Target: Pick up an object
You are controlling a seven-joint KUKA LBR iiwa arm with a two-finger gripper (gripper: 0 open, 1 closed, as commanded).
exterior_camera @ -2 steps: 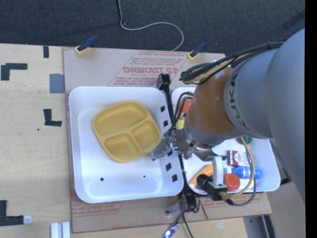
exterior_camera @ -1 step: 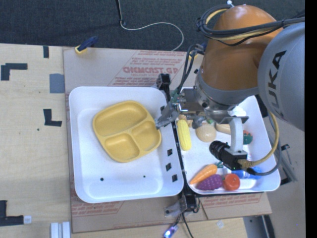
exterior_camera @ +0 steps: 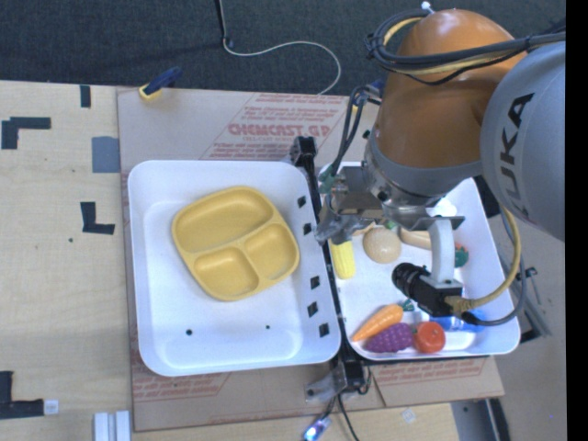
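tool (exterior_camera: 338, 223) hanging low over the left edge of the right bin (exterior_camera: 491, 343), close above the corn cob (exterior_camera: 344, 260). whether it is spread wide, closed narrow or gripping anything: cannot tell, the wrist is hiding it.

risks, as judgement:
- the corn is lying right against the bin wall and the divider between bins; a descent here is likely catching the rim, or leaving one side no room.
- the cream egg-shaped piece (exterior_camera: 381, 243) is sitting just beside the corn; it may be getting nudged or rolling.
- the black cable is looping near the toys and could be dragging them.

containers:
- right bin: corn, the egg-shaped piece, carrot (exterior_camera: 378, 321), purple grape bunch (exterior_camera: 393, 338), red tomato (exterior_camera: 429, 338), plus a pale item partly hidden under the arm.
- left bin (exterior_camera: 156, 338): a yellow divided plate (exterior_camera: 235, 242), its three sections bare.

both bins are sitting on cardboard on the counter (exterior_camera: 55, 274).
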